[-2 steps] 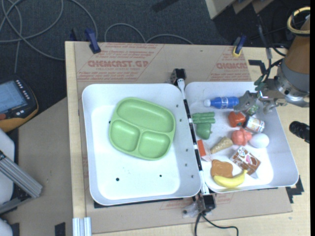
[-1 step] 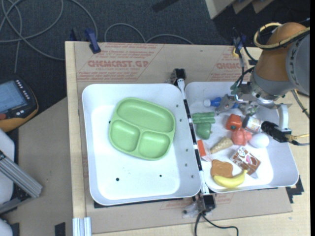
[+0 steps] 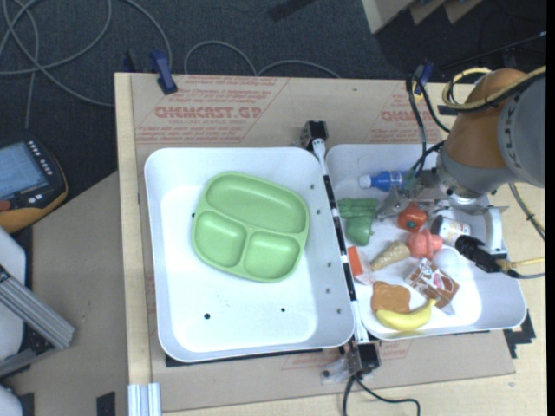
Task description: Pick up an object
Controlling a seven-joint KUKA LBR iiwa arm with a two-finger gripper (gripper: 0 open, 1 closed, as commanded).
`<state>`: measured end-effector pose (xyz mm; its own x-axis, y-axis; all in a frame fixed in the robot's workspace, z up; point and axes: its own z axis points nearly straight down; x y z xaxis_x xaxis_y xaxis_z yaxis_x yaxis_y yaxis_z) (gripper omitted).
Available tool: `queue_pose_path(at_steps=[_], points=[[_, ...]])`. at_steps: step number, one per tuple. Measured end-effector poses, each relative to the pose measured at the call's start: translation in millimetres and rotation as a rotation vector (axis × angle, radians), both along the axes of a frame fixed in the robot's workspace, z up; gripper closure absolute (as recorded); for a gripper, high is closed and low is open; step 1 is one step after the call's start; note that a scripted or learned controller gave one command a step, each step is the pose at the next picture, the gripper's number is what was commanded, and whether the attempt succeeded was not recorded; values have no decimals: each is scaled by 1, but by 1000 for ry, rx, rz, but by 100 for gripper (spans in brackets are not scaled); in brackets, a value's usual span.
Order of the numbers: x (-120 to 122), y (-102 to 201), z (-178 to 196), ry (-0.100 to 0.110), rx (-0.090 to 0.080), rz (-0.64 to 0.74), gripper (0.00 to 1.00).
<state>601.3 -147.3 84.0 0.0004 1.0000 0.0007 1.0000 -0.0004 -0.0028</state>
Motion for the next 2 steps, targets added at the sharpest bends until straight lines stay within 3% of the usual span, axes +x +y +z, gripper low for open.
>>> queue_pose_path(at_steps=[1, 2], points=[[2, 0, 12, -6, -2, 0, 100], [20, 110, 102, -5, 1, 3, 100]])
